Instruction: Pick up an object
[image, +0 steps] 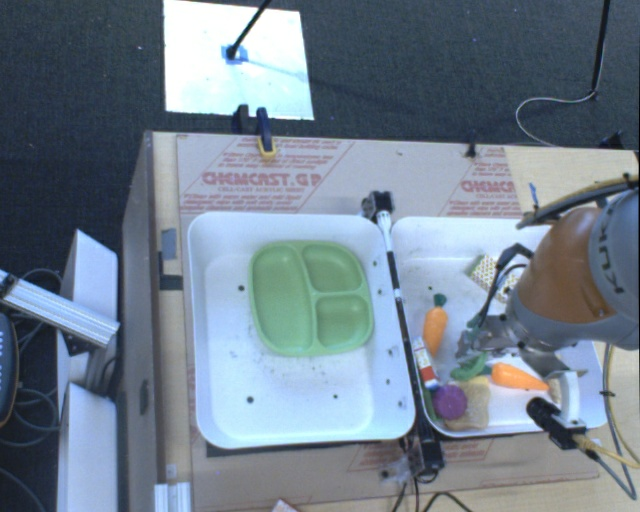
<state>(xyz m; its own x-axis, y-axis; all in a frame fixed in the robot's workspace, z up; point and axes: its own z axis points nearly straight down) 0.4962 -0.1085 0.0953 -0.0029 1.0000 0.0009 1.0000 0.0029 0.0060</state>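
You are looking at a robotics lab: a bench (300, 165) covered in protective film printed with a brand name, two white bins (220, 400) clamped side by side, loose cables (560, 100) on dark carpet (70, 100), and an aluminium rail (60, 310) at left.

Surface (300, 165): brown board printed with red lettering, seen at a slant. Two shallow white bins are carried side by side, touching along a shared edge. Left bin (225, 400): placed on the surface's left half; a green divided plate (310, 298) is laid in it. Right bin (440, 245): placed on the right half. A black and yellow clamp (262, 130) is fixed at the far edge.
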